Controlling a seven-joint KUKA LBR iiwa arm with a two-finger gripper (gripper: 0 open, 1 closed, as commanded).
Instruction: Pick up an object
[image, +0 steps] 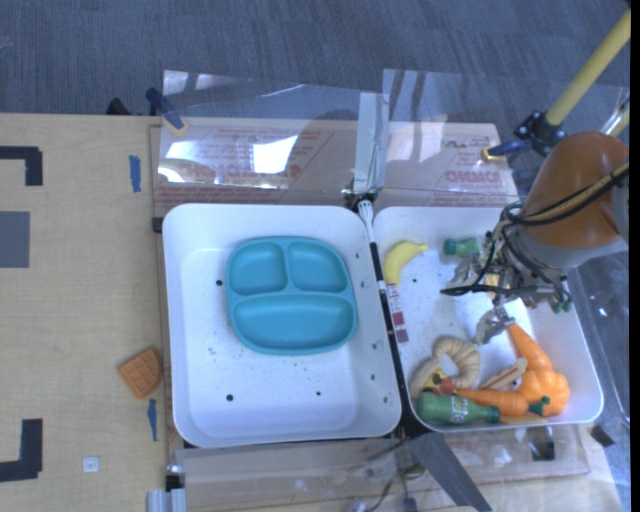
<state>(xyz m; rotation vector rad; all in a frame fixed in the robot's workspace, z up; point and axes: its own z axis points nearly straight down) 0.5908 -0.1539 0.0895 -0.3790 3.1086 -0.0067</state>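
While I hang over the right bin, my gripper sits low near its middle, just above the heap of toy food at the near edge; whether it is open or closed I cannot tell, for cables and my own wrist crowd it. Just beside it lies an orange carrot, with an orange pepper below that. A beige pretzel-like ring and a green bottle lie to the left of those, touching one another. A yellow banana rests near the bin's far left corner, well apart from the heap, and a small green piece lies beside it. The left bin carries a blue divided plate. A waffle lies on the bench outside.
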